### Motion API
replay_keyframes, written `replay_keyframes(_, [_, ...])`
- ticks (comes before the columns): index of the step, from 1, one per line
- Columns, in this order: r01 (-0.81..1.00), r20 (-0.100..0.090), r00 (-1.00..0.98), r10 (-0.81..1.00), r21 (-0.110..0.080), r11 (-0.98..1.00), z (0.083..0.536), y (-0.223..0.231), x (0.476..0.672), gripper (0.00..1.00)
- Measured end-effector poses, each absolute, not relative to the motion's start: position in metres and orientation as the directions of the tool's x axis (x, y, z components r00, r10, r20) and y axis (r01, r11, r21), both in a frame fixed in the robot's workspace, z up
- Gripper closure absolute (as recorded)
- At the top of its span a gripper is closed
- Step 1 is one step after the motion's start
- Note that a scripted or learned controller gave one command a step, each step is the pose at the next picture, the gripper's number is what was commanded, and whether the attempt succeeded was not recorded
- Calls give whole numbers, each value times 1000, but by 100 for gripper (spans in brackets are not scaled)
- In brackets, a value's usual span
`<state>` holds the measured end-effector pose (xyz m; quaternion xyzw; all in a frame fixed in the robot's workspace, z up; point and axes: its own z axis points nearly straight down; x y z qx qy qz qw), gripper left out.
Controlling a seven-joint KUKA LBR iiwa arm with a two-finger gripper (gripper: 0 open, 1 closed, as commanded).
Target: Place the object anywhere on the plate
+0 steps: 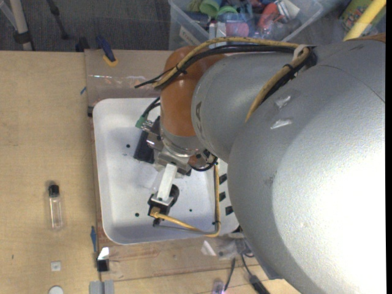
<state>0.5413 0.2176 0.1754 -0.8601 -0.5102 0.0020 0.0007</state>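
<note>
The grey arm [306, 164] looms nearest, reaching in from the right. Its bulk hides much of the white bin [116, 182] it bends over, probably because the work lies straight below the wrist. Beneath the orange band [177, 109] the pincer [147, 144] hangs low over the bin's floor; whether it is apart or together I cannot tell. The object and the plate are presumably covered by the arm, so their place is uncertain. A small vial [55, 206] lies well apart on the worktop [37, 103], outside the bin.
</note>
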Motion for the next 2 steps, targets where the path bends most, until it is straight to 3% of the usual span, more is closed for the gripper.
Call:
replay_keyframes(1, [982,-1,190,982,1,-190,164,225,621,100])
replay_keyframes(2, [799,-2,602,799,-2,-602,95,225,659,100])
